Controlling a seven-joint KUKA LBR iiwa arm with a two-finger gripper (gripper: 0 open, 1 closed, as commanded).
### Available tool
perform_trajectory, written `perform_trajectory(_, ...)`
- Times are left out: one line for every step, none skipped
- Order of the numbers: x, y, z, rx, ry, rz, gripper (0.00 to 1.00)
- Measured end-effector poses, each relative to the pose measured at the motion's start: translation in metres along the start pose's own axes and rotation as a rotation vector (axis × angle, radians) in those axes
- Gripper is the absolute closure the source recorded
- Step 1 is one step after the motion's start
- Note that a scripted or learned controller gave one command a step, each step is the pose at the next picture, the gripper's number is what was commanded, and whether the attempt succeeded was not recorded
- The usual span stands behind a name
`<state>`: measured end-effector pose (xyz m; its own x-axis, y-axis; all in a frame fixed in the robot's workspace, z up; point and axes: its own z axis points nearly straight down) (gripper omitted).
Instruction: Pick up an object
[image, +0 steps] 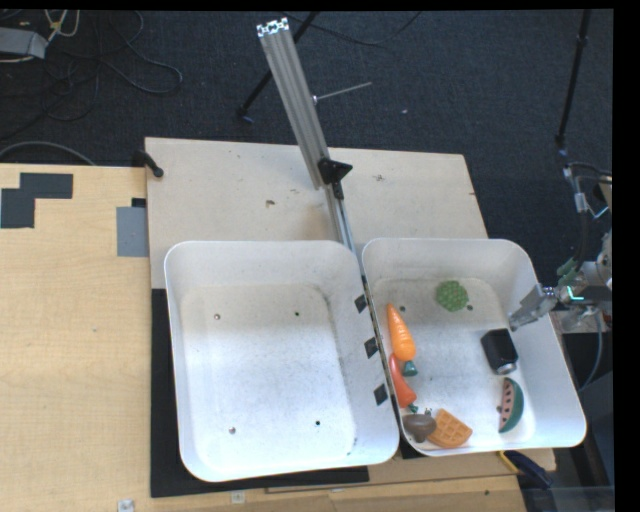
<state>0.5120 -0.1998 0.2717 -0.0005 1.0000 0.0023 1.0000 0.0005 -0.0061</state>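
Observation:
The right bin (470, 256) holds several toy items. A green knobbly ball (451, 295) lies near its back. An orange carrot (401, 335) and a red piece (402, 384) lie along the left wall. A black block (499, 350) sits toward the right wall, with a watermelon slice (511, 405) in front of it. A waffle-like orange piece (451, 430) and a brown lump (420, 426) rest at the front. My gripper (545, 302) hangs at the bin's right rim, just above and to the right of the black block, with nothing visibly held.
The left bin (200, 262) stands beside the right one, with black clips (371, 347) on the shared wall. A slanted metal rail (305, 125) rises from behind the bins. Cables and a stand (585, 200) sit at the far right.

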Motion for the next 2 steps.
perform_trajectory(0.0, 0.001, -0.002, -0.004, -0.001, 0.001, 0.0)
perform_trajectory(-0.009, 0.003, 0.057, 0.002, 0.001, 0.001, 0.0)
